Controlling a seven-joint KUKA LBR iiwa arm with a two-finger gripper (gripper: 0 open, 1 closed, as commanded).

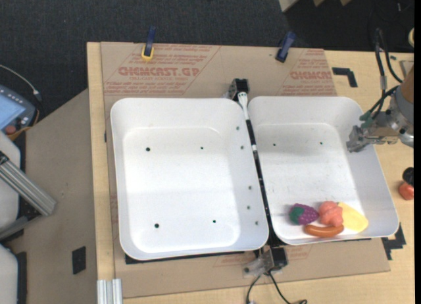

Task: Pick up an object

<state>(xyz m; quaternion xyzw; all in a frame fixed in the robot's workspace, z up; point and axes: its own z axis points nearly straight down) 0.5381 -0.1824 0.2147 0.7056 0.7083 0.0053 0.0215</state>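
Note:
Several toy foods lie bunched at the near edge of the right bin [309, 158]: a purple grape bunch [304, 214], an orange-pink piece [331, 212], a yellow piece [355, 220] and a red-orange sausage shape [323, 230]. My gripper [360, 137] hangs over the right bin's right rim, well behind the toys and apart from them. Nothing shows between its fingers.
The left bin [181, 177] sits beside the right one, with a black hinge strip [253, 158] between them. Blue clamps [149, 43] [285, 46] hold the cardboard base at the back. A small orange object [406, 191] lies on the bench, right of the bins. Cables hang at the right.

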